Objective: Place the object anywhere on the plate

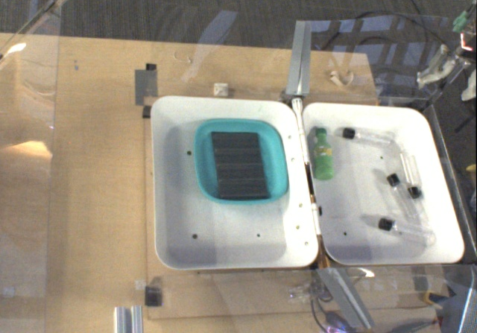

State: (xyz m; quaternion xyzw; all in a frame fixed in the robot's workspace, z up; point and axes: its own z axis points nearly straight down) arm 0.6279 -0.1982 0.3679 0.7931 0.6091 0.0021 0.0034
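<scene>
A teal square plate (203, 147) with rounded corners lies in the upper middle of the left bin (179, 242). A dark grey ribbed rectangular object (239, 166) rests flat on the plate, covering most of its centre and lying inside the rim. Nothing touches the object or the plate.
The right bin (350, 246) holds a small green bottle (322, 153) lying along its left wall and several clear tubes with black caps (393, 179) on its right side. A metal divider post (299, 63) stands behind the bins. Cables and fittings (440, 71) sit at the far right.
</scene>
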